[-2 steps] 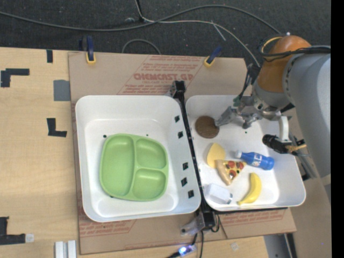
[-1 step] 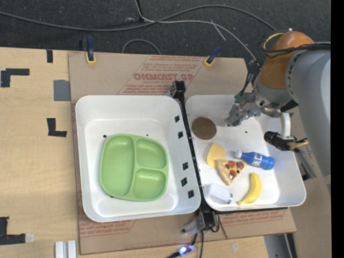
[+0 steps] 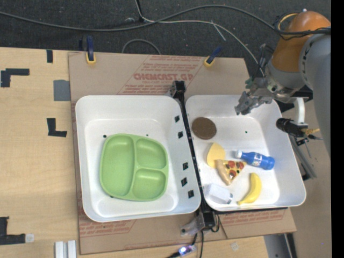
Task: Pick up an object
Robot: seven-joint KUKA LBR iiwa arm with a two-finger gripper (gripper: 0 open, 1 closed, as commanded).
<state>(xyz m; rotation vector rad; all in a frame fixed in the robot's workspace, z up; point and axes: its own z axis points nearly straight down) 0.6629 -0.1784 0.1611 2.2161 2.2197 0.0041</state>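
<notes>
Gripper [image 3: 243, 107] hangs over the back of the right bin [image 3: 269, 112]; how its fingers stand I cannot tell. Ahead of it lies a flat brown cookie [image 3: 204, 128]; further out a smooth blue bottle [image 3: 258, 159] and curved banana [image 3: 251, 190]. The round bottle likely rolls if nudged.

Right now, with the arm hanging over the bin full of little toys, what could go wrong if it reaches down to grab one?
The pizza slice, yellow wedge, blue bottle and banana lie crowded together, so the gripper might nudge a neighbour or pinch two at once. The brown disc looks flat, so the gripper could slide off it. The gripper hangs near the right bin's far rim and could clip it.
</notes>
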